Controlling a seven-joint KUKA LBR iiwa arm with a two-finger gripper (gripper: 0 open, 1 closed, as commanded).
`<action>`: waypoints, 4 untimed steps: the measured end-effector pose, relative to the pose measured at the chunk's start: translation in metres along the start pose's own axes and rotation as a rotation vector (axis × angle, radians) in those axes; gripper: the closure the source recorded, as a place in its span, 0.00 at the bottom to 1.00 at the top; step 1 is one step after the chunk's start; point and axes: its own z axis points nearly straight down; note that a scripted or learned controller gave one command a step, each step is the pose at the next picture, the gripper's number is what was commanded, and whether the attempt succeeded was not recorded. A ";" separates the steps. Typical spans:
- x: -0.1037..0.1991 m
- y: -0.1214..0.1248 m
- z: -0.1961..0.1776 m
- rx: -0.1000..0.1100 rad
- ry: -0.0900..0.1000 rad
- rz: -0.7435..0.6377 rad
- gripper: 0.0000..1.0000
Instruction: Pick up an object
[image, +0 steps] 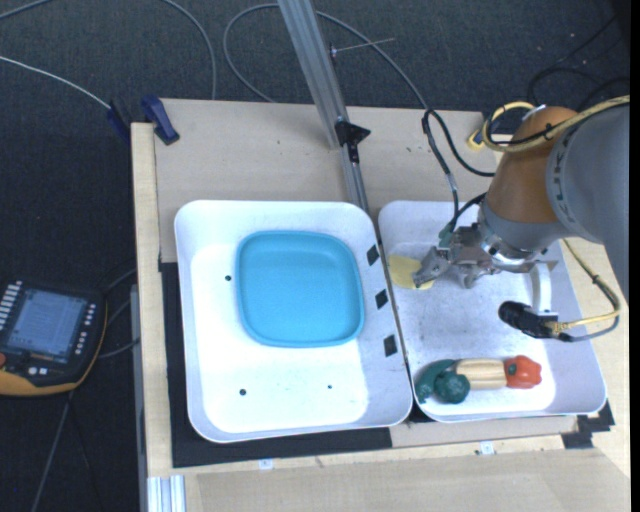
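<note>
We see even, rather bright light from above. The white bins (200, 300) look slightly overexposed, shadows are soft and short, and the picture is a little grainy, perhaps from compression.

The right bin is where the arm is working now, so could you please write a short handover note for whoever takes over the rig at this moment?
Pincer: low in the right bin, at the pale yellow object near the bin's left wall. Whether it grips that object cannot be told from this view.

Things: a green object, a wooden piece and a red object lie in a row along the right bin's near edge. The left bin holds a blue tray.

Done: the arm has reached the yellow object.
Left: confirm a grasp and lift; nothing is visibly raised yet.
</note>
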 end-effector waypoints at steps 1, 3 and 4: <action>0.000 0.001 -0.013 -0.005 0.000 0.000 1.00; -0.004 -0.007 -0.111 -0.008 -0.001 0.000 1.00; -0.004 -0.006 -0.143 -0.007 -0.001 0.000 1.00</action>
